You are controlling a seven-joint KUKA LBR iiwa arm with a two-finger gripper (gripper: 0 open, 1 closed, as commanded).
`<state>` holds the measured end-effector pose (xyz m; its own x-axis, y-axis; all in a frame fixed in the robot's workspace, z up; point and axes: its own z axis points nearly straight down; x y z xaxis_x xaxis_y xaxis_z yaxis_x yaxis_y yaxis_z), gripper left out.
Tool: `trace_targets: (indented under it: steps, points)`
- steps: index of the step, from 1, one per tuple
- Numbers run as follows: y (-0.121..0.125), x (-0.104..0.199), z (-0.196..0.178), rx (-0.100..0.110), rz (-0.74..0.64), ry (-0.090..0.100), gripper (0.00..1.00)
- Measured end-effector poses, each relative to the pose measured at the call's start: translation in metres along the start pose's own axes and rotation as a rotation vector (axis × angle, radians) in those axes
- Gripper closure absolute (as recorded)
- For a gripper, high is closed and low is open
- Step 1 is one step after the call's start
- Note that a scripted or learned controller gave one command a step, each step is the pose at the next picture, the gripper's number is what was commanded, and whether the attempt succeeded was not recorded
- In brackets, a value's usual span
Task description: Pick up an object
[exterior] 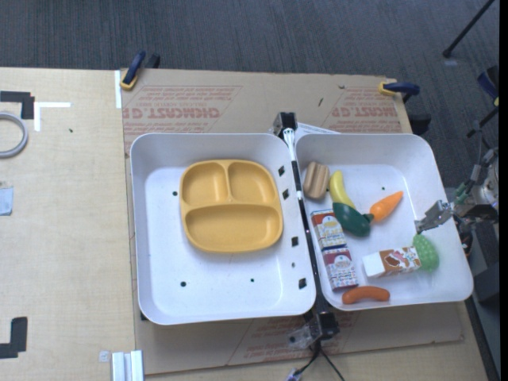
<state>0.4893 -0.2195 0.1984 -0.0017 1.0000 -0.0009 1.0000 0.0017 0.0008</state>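
A compartmented yellow plate (232, 206) lies flat in the left white bin (151, 236), in its upper half. The right white bin (373, 148) touches it along the frame's middle, with a black clip (285, 122) at the top of the seam and another (321, 326) at the bottom. Both bins rest on a printed cardboard sheet (238, 105), held by a blue-and-yellow clamp (133, 68) at its upper left corner and a second clamp (399, 90) at its upper right. The wooden bench (63, 236) at the left bears a ring of tape (12, 136) at the frame's edge and black tape marks (20, 101). Grey carpet (262, 22) spans the top of the frame.
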Motion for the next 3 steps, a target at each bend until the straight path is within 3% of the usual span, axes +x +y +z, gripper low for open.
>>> trace_targets:
  steps: [1,2,3]
  points:
    - [0.0211,0.0366,0.1062,0.001,-0.038,0.001,0.0]
    - [0.022,0.0361,0.0965,-0.001,-0.036,0.0,1.0]
    - [0.022,0.0361,0.0965,-0.001,-0.036,0.0,0.0]
